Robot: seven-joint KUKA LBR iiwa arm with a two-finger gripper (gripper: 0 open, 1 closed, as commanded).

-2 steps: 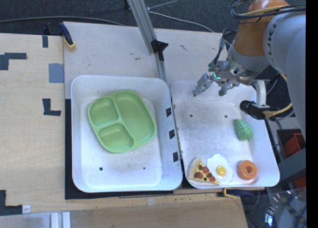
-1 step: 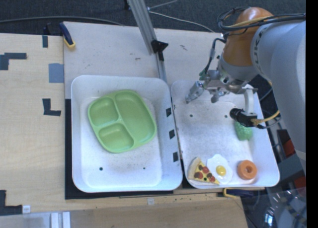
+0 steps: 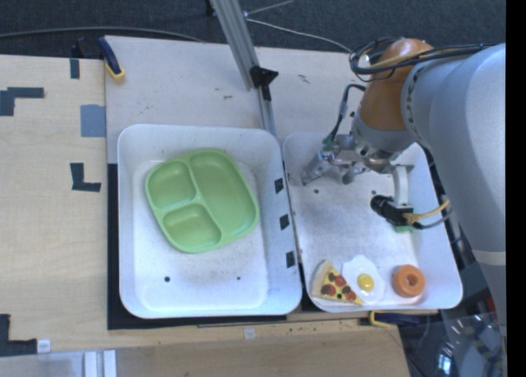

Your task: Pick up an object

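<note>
In the right bin (image 3: 329, 219), three toy foods lie along the front edge: a pizza slice (image 3: 334, 282), a fried egg (image 3: 362, 278) and an orange ring-shaped piece (image 3: 408, 281). A green divided plate (image 3: 201, 199) rests in the left bin (image 3: 140, 277). My gripper (image 3: 327, 172) hangs low over the back left part of the right bin, well apart from the toy foods and close to the wall between the bins. I see nothing held in it.
The grey arm with its orange band (image 3: 390, 96) covers the right bin's back right corner. A metal post (image 3: 234, 22) slants down from the top to the back of the bins. A blue and yellow clamp (image 3: 111, 59) sits at the bench's back left.
</note>
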